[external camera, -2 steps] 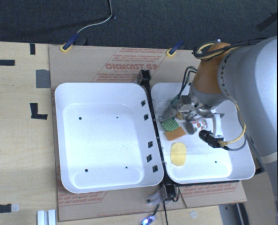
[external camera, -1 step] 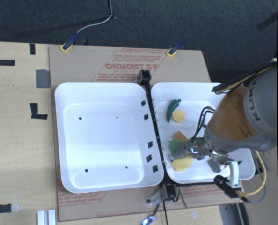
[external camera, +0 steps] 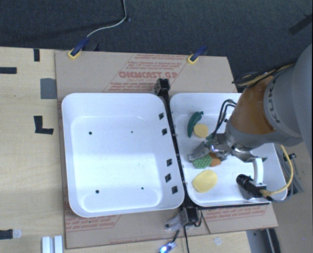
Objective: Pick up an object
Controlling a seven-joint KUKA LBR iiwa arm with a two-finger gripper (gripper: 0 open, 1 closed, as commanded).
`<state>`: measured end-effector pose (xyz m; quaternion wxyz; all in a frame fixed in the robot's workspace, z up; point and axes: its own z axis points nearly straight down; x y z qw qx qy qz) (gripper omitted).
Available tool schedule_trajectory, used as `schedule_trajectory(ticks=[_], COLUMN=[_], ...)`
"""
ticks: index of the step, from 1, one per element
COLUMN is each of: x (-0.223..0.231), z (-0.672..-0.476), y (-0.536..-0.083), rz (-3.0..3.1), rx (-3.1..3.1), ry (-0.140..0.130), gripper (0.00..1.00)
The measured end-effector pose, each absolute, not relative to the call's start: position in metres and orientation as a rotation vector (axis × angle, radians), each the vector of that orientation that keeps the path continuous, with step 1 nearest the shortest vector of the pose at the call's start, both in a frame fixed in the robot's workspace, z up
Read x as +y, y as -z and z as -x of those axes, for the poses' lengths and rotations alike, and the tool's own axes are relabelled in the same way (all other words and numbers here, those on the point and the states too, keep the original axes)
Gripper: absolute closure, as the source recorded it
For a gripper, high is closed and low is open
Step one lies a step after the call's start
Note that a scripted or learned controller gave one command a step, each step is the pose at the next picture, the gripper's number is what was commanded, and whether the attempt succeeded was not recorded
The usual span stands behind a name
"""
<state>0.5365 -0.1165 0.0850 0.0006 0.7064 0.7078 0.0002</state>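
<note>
Several small objects lie in the right bin (external camera: 225, 198): a dark green pepper-like piece (external camera: 193, 122), a small yellow piece (external camera: 201, 130) beside it, a textured green piece (external camera: 201, 162) with an orange bit (external camera: 215, 162) next to it, and a pale yellow lump (external camera: 204, 181) near the front. My gripper (external camera: 203, 153) reaches in from the right and hangs low, right over the textured green piece and the orange bit. The arm's grey and orange wrist covers the bin's right half.
The left bin (external camera: 72, 141) is a shallow white tray sharing a black divider rail (external camera: 169, 141) with the right bin. A black cylindrical fitting (external camera: 247, 185) with a yellow cable sits at the right bin's front right. Cardboard (external camera: 140, 73) lies under both bins.
</note>
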Motion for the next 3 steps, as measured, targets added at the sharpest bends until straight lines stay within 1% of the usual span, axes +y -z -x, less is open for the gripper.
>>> schedule_trajectory(ticks=[1, 2, 3], x=[-0.117, -0.049, 0.007], z=[-0.535, -0.598, -0.595], y=[-0.095, -0.19, -0.184], rz=[-2.219, -2.204, -2.215], rx=[2.221, 2.228, 2.231], ry=[0.0, -0.015, 0.0], gripper=[1.0, 1.0, 1.0])
